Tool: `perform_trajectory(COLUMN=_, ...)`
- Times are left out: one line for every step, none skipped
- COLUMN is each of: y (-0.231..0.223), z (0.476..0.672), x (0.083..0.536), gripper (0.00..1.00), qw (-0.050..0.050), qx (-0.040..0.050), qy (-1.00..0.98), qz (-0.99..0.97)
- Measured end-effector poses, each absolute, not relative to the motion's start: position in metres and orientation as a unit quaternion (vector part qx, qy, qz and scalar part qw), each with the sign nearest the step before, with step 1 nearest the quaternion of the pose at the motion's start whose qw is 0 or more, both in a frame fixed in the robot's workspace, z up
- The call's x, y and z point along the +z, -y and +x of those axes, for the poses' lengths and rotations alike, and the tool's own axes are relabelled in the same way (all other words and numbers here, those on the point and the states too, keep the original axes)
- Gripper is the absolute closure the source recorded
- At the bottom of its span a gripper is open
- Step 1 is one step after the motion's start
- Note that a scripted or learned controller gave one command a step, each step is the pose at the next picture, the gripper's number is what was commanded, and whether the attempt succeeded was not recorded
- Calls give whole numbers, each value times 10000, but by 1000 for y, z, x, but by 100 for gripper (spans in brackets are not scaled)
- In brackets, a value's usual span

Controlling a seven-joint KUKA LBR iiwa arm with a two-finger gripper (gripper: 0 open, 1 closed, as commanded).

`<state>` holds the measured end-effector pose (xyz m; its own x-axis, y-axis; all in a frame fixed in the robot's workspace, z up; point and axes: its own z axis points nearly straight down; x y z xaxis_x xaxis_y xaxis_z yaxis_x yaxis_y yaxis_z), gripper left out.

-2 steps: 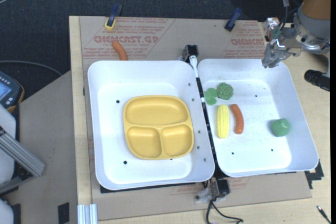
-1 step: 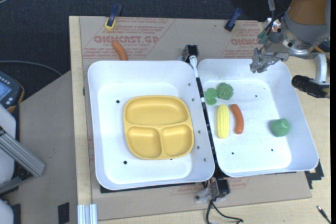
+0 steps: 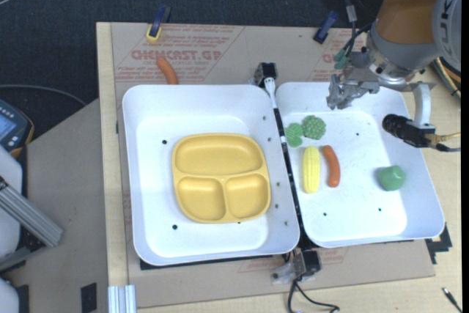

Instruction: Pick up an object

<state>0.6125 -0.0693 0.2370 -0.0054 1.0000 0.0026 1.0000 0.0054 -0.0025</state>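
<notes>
Jaws' state unclear — they hover above the broccoli point(image 3: 314, 127) in the right bin point(image 3: 410, 220).

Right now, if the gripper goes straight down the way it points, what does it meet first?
Probably the bare floor of the right bin under the gripper; the broccoli lies slightly nearer the camera, though depth is unclear.

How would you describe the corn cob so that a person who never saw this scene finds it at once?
Start at the right white bin, the one beside the bin with the yellow divided plate. Near its left wall, below the broccoli, lies the corn cob. It is the pale yellow, ridged piece lying lengthwise, just left of the orange-red sausage.
</notes>
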Motion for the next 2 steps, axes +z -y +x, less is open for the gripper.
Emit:
perform_trajectory(y=6, z=603, x=229, gripper=100, qw=26, qx=-2, qy=7095, qz=-7047)
perform_trajectory(y=11, z=599, x=230, gripper=100, qw=14, qx=7, qy=7071, qz=-7071)
